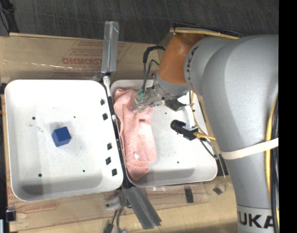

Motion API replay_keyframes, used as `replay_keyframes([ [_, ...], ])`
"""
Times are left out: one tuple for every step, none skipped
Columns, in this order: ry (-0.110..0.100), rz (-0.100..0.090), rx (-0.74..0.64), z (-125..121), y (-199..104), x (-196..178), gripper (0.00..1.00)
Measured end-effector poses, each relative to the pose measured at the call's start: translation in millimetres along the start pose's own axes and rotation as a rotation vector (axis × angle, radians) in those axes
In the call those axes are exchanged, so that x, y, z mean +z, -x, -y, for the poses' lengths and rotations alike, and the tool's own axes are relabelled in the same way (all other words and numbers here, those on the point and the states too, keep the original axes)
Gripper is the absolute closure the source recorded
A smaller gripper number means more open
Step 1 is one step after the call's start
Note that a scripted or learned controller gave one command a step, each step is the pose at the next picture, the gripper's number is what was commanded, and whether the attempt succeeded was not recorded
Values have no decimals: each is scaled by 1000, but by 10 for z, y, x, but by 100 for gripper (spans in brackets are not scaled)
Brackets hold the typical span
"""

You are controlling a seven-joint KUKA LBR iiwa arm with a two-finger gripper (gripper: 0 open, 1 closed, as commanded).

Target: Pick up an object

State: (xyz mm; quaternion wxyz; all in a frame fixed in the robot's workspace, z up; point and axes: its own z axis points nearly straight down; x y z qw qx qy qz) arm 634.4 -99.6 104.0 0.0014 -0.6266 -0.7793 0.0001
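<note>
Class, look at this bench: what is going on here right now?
A grey KUKA arm reaches into the right bin, its pincer down at the upper end of a pink cloth lying along the bin's left side. A blue cube sits alone in the left bin.

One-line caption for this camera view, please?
KUKA arm's gripper down at the pink cloth in the right bin; blue cube in left bin.
</note>
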Motion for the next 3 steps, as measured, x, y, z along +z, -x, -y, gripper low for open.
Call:
replay_keyframes([
  [0,0,0,0,1,0,0],
  [0,1,-10,84,205,111,0],
  [0,0,-14,74,192,5,100],
])
